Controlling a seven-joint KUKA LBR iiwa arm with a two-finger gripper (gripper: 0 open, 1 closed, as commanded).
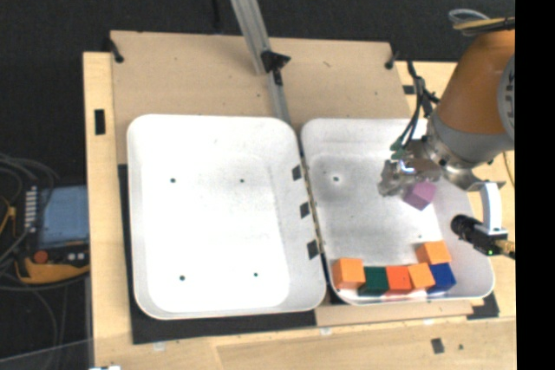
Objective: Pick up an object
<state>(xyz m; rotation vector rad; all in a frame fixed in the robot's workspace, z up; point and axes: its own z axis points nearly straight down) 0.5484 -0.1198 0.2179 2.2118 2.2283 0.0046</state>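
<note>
The end effector (401, 178) hangs over the upper right part of the right bin (347, 143), at the end of the grey arm with its orange band (477, 82) reaching in from the right. A purple block (421, 194) sits just at its lower right side, tilted, and appears to be touching the fingertips, but the view is too coarse to tell whether the block is between the fingers or merely beside them, or whether they stand apart or together. Along the bin's near edge lies a row of blocks: an orange block (349, 271) at the left, then a green block (375, 280), further orange ones, and a blue block (441, 275) at the right. The left bin (212, 212) sits just beside the right one on the table (173, 74).
</note>
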